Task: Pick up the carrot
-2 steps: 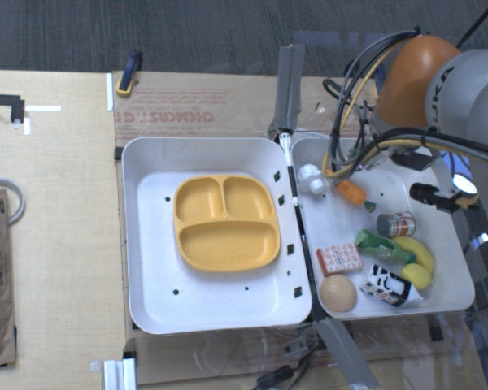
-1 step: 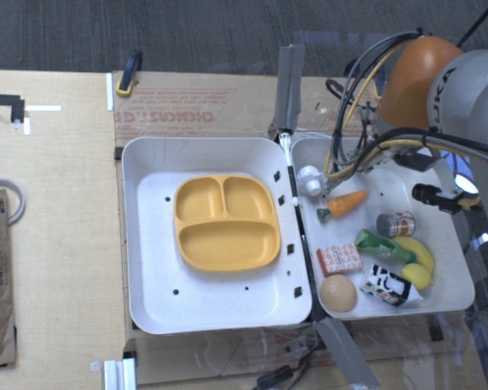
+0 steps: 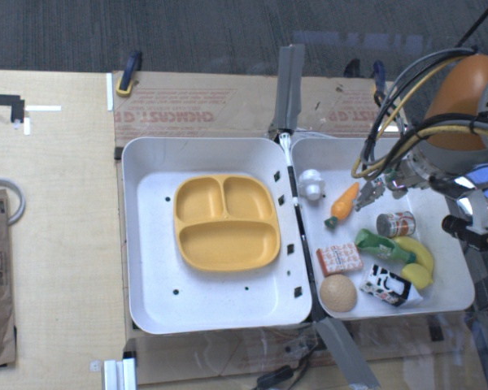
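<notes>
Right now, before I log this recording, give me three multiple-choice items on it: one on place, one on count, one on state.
1. Where does the carrot lie?
A. Right bin
B. Left bin
C. On the bench

2. How many compartments has the yellow plate?
A. Two
B. Three
C. Five

3. How does the can rest?
A. Upright
B. On its side
C. On the plate

Answers: 1 A, the carrot lies in the right bin, beside the gripper. 2 B, ridges mark two small sections above one large. 3 B, its round end faces sideways.
</notes>
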`<state>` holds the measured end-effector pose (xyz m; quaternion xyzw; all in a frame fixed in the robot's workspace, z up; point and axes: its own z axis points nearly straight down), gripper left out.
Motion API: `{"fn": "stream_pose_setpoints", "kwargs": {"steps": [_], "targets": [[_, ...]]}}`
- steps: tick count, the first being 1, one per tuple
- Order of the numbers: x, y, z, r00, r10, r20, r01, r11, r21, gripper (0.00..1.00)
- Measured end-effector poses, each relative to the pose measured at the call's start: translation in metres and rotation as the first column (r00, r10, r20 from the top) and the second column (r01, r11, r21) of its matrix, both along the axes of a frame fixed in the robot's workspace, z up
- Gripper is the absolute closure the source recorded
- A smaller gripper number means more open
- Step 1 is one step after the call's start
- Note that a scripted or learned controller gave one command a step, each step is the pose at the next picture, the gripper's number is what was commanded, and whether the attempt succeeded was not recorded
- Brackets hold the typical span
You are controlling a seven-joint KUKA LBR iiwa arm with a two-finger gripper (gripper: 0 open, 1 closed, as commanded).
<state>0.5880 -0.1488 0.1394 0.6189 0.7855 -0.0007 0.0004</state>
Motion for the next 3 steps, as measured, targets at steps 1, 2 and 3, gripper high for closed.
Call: {"fn": "stream_pose_setpoints", "kwargs": {"steps": [1,2,3], "targets": [[0.038,0.012,-0.036,0.928,0.371,0.016,-0.371,0.928,-0.006,0.00],[0.027,0.039,-0.037,0.686,0.728,0.009,-0.728,0.686,-0.016,0.00],[0.024,0.041,-0.037,0.687,0.726,0.005,-0.726,0.687,-0.005,1.00]]}}
